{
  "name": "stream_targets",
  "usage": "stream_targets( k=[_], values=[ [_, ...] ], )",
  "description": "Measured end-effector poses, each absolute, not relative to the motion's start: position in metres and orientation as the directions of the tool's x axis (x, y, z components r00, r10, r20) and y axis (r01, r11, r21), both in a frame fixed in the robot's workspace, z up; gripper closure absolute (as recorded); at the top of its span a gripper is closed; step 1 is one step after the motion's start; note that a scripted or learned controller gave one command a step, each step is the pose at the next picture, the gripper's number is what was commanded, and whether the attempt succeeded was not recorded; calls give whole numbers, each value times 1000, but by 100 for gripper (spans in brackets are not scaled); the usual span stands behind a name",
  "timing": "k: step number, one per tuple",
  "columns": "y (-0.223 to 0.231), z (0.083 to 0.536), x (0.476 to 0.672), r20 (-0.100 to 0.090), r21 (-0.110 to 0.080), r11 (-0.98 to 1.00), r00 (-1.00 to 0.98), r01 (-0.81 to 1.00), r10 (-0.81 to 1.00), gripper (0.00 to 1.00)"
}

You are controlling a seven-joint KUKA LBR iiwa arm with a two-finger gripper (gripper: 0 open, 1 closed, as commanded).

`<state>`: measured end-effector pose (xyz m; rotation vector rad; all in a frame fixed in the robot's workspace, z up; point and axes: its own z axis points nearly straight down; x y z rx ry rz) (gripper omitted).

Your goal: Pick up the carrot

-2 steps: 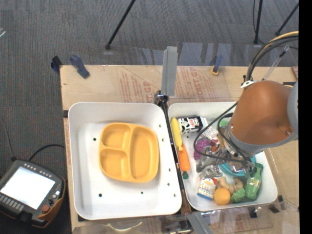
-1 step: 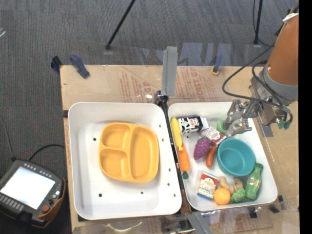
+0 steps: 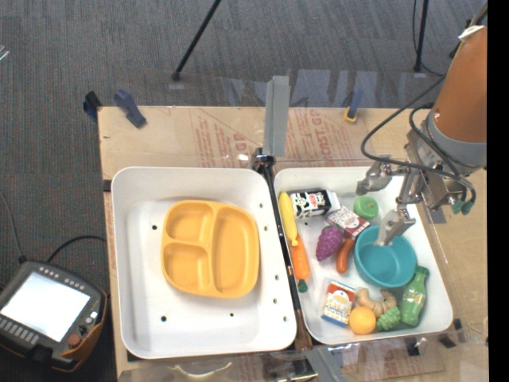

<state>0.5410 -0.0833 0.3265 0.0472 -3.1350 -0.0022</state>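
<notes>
We see the gripper (image 3: pixel 395 228) hanging over the right bin (image 3: pixel 442 277), fingertips down at the upper rim of the teal bowl (image 3: pixel 386 259); we cannot tell how the jaws stand, since their tips blur into the bowl's edge. The carrot (image 3: pixel 300 263) lies well to the left of the jaws and a little lower in the view, along the bin's left wall, just below the yellow corn (image 3: pixel 286 216) and apart from the gripper. Between the jaws and the carrot we note purple grapes (image 3: pixel 329 242), a red sausage (image 3: pixel 345 255) and a small pink-and-white packet (image 3: pixel 347 220). A green disc (image 3: pixel 366 207) sits just up-left of the jaws, a milk carton (image 3: pixel 308 203) farther left. Below the jaws, past the bowl: a green bottle (image 3: pixel 413 294), an orange (image 3: pixel 362 320), a juice box (image 3: pixel 339 302). Far left, the other bin (image 3: pixel 131 237) carries a yellow divided plate (image 3: pixel 211 247)
</notes>
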Motion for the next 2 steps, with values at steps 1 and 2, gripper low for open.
stream_targets(
  k=[1, 2],
  values=[
    [-43, 193, 536, 23, 2, 996, -996, 88, 88, 0],
    [-51, 182, 475, 12, -1, 969, -969, 245, 245, 0]
  ],
)
